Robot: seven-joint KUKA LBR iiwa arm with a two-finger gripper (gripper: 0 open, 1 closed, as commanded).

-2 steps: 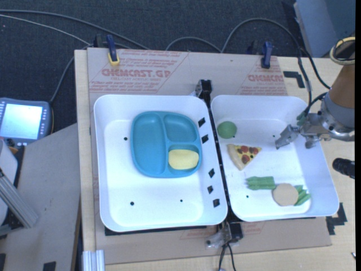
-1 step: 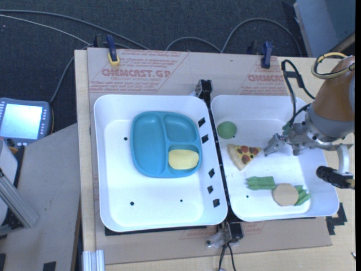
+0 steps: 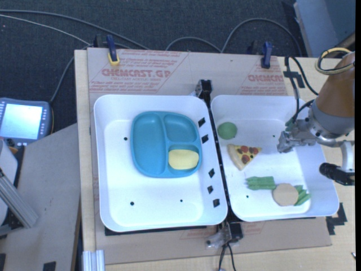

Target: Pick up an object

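Note:
The right bin (image 3: 265,103) holds a green ball (image 3: 227,130), a pizza slice toy (image 3: 243,154), a green leafy piece (image 3: 260,182) and a tan round piece (image 3: 285,195) lying over another green piece. My gripper (image 3: 286,141) hangs over the right side of this bin, right of the pizza slice and apart from it. Nothing shows between its fingers. In the left bin (image 3: 113,168) lies a blue divided plate (image 3: 164,144) with a yellow lump (image 3: 183,159) in its lower right compartment.
A black divider with clips (image 3: 210,145) runs between the two bins. The bench board (image 3: 141,72) carries clamps (image 3: 113,54) at its back edge. A screen device (image 3: 23,120) sits off the bench at the left. Cables lie on the dark floor behind.

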